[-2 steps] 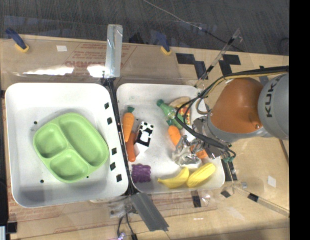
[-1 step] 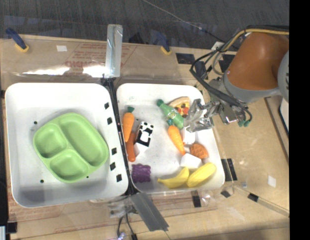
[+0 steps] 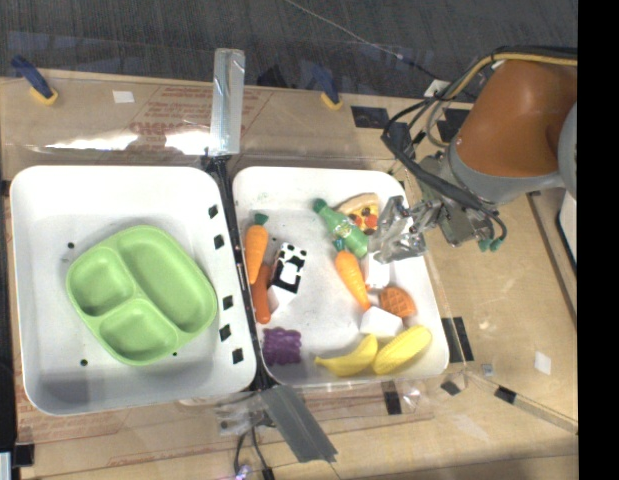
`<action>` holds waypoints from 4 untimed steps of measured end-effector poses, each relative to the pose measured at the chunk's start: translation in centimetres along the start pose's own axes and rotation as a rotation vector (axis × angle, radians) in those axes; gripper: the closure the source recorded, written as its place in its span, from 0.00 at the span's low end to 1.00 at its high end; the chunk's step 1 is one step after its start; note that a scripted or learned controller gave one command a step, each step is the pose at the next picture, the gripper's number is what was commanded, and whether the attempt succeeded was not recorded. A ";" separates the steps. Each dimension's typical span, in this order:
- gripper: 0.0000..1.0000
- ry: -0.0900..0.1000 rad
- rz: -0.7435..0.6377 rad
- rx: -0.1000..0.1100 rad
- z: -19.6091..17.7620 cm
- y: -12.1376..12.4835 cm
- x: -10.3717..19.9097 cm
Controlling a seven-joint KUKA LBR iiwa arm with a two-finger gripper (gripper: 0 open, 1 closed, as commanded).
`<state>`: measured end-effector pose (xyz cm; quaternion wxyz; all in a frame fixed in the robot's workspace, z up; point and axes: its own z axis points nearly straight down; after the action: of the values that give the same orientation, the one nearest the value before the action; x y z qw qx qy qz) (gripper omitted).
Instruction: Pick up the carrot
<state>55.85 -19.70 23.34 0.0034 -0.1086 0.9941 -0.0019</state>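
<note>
From above, the arm [image 3: 509,118] reaches in from the right and its gripper [image 3: 397,230] hangs over the right bin [image 3: 289,180], near that bin's right wall. The metal fingers [image 3: 391,220] stand a little apart with nothing between them; how wide the gap is cannot be told exactly.

Two carrots lie in the right bin. One carrot [image 3: 351,278] lies in the middle of the bin, slanted, its green top up toward the gripper and its tip pointing down-right; it is just below and left of the fingers, apart from them. The second carrot [image 3: 255,252] lies along the bin's left wall, upright in the view.

A green bottle [image 3: 339,225] lies just above the middle carrot, beside a pizza slice [image 3: 362,207]. A black-and-white card [image 3: 289,267] lies between the two carrots. Below the left carrot is a sausage [image 3: 262,301], then purple grapes [image 3: 282,344]. At the bin's lower edge lie a banana [image 3: 351,357] and a lemon [image 3: 402,348], touching each other. An orange-brown lump [image 3: 397,301] and a white block [image 3: 380,320] sit beside the middle carrot's tip.

The left bin [image 3: 29,268] holds a green divided plate [image 3: 141,293].
</note>
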 end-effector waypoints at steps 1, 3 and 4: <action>1.00 0.010 0.566 -0.004 4.6 8.1 0.3; 1.00 -0.002 -0.022 0.002 -7.8 6.9 5.3; 1.00 0.007 0.053 -0.005 -2.0 12.0 4.3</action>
<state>49.07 -8.92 25.25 -0.0001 -0.0821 0.9966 0.0004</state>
